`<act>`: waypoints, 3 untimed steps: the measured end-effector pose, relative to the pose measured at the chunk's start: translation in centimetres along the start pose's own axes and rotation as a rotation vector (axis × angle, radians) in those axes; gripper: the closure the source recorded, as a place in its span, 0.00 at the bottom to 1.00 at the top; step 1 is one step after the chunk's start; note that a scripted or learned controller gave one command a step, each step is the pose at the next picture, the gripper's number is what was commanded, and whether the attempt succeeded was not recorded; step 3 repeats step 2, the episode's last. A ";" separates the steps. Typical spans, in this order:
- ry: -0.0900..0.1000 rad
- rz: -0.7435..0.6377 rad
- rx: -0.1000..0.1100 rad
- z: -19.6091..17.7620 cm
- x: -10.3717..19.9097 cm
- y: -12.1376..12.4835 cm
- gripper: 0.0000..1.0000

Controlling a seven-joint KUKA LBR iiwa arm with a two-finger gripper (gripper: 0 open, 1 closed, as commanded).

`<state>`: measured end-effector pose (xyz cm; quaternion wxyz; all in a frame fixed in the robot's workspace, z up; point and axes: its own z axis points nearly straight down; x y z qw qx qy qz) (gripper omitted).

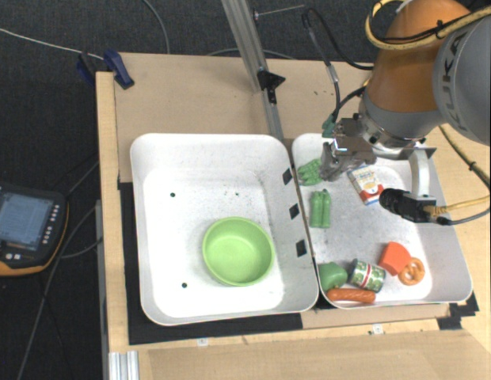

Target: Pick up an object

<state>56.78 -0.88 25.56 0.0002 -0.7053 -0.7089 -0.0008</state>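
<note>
Now | gripper (334,158) is hovering over the right bin (451,253), just above the green block (320,209) | grip state: cannot tell | descending straight and centred should be helping | carton (366,185) is lying just right of the block, crowding it; green bowl (238,250) is sitting well left

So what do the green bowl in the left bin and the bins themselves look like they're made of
Green bowl: likely plastic, matte to slightly satin; uniform lime colour, soft highlights, thin even rim.
Left bin and right bin: probably moulded plastic, white with fine dark speckles; rounded corners and shallow curved walls suggest it, though the look leaves coated metal possible.
</note>
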 end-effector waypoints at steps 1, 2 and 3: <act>-0.001 0.001 0.002 1.8 4.6 0.9 1.00; 0.000 0.000 0.000 1.5 10.2 2.7 1.00; 0.000 0.000 0.000 1.5 10.2 2.7 1.00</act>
